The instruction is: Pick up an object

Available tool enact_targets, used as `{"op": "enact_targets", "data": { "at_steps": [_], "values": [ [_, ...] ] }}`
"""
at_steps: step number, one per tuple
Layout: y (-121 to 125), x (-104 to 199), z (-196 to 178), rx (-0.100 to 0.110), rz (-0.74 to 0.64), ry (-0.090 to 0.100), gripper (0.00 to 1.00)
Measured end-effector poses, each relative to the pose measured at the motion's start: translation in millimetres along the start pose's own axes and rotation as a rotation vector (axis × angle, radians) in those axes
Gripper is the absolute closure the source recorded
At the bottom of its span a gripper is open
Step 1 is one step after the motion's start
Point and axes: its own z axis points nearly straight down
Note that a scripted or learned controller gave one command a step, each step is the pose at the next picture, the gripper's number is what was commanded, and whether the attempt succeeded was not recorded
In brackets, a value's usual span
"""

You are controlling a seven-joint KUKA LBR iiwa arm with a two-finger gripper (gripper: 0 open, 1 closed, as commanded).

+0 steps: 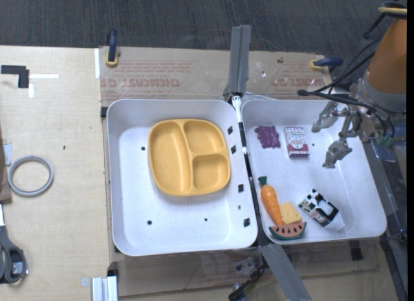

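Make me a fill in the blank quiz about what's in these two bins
1. The yellow divided plate has ____ compartments.
2. The plate lies in the ____ bin.
3. The carrot is ____ in colour.
4. The gripper hovers over the ____ bin.

Missing words: three; left; orange; right

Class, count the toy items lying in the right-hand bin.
6: purple grapes and a small red carton at the back, a carrot, cheese wedge and watermelon slice clustered at the front, a black-and-white carton beside them. None seems hidden.
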Motion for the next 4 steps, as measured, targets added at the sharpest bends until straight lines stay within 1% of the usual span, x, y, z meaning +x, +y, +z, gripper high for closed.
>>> {"op": "enact_targets", "data": {
  "at_steps": [1, 2, 3, 4],
  "values": [
    [28, -15, 54, 0.0, -0.158, 0.001, 0.0],
    [4, -42, 103, 0.001, 0.078, -0.013, 0.0],
    [38, -10, 103, 0.005, -0.149, -0.017, 0.0],
    [42, -74, 103, 0.001, 0.143, -0.007, 0.0]
  ]
}}
